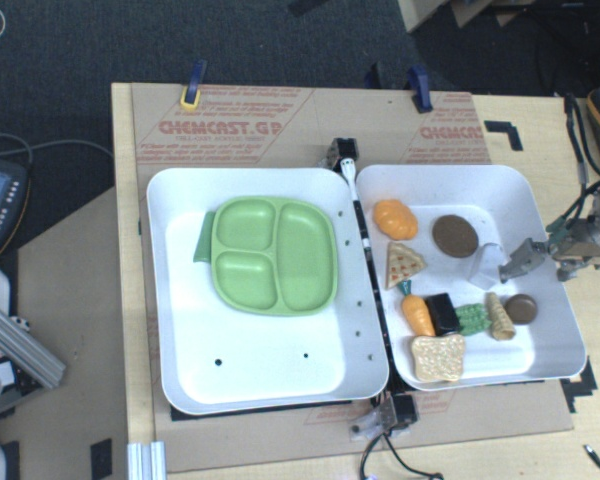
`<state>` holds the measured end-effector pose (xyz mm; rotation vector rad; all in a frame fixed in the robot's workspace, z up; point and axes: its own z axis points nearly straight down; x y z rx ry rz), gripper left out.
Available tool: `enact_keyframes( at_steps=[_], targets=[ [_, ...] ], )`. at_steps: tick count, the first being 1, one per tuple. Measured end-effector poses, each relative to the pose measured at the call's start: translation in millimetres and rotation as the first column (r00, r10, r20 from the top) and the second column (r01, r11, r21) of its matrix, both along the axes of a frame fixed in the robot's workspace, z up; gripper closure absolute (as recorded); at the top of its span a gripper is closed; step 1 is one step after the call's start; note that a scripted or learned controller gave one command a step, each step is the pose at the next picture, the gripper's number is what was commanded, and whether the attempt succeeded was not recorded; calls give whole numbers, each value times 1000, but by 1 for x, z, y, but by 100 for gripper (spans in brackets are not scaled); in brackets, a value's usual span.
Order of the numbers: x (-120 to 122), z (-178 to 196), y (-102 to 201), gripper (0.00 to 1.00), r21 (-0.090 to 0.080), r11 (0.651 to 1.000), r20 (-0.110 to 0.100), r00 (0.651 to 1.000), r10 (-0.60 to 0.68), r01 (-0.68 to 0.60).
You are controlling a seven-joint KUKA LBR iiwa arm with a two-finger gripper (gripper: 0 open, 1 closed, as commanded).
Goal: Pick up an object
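- Camera view has the pickable items all in the right bin (515, 183): an orange roll-shaped piece (395, 219) at the top left, a brown disc (455, 235) beside it, a tan wedge (404, 264) below, then a carrot-like orange piece (417, 314), a black block (441, 313), a green leafy bit (472, 318), a pale stick (499, 317), a small brown round (521, 309) and a cracker-coloured square (439, 358) at the near edge.
- Nothing is lifted; every item rests on the bin floor, so by my read the pick is at the approach stage and no grasp is made.
- And here's the gripper (525, 257), reaching in over the right bin's right side, low, between the brown disc and the small brown round, apart from both.
- It carries nothing: no item sits between the fingers. How wide they stand is too blurred to call, so I cannot tell if they are spread or pressed together.
- A pale, glassy patch lies just left of the gripper's tip; too faint to name.
- Next move, as I judge it: settle on one target, the small brown round or the pale stick being nearest, line up above it and come down so the fingers straddle it without nudging the neighbours packed close by.
- Further out, the left bin (170, 268) holds a green divided plate (275, 255), well apart from the action.
- Both bins sit on a cardboard sheet (280, 118) clipped to the bench.
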<state>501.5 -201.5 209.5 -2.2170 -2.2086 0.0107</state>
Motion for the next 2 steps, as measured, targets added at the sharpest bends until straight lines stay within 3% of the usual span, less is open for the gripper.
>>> enact_keyframes(
  at_steps=[1,2],
  targets=[
    [3,7,0,0,-4,1000,13,1000,4,-4],
    [8,-40,7,0,-1,1000,9,1000,5,-5]
  ],
)
